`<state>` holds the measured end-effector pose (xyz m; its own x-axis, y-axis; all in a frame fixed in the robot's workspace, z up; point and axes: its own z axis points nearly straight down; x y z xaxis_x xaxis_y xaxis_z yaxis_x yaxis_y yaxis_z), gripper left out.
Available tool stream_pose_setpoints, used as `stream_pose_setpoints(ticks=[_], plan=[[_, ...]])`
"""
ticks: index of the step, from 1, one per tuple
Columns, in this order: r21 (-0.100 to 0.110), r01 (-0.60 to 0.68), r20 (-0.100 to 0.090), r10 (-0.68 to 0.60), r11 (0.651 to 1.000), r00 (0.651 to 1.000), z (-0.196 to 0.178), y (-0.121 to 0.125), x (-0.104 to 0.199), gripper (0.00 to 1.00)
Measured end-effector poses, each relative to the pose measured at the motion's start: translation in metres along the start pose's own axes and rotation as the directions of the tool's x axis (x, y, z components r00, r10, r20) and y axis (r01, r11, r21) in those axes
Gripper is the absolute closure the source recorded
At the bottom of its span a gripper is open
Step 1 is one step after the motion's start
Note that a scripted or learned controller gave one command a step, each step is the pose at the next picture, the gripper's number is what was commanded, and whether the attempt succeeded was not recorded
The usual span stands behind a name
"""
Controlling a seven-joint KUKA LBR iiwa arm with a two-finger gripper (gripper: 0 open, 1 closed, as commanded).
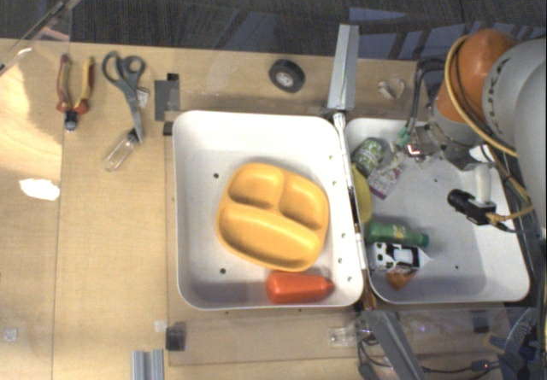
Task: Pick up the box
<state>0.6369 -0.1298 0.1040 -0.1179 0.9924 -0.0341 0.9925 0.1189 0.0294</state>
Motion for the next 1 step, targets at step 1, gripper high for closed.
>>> stream_pose_setpoints(ticks=[1], plan=[[-0.004, 0.151, -0.023, -0.151, 0.988, 0.988, 0.005, -0.0103, 0.0373, 0.0]])
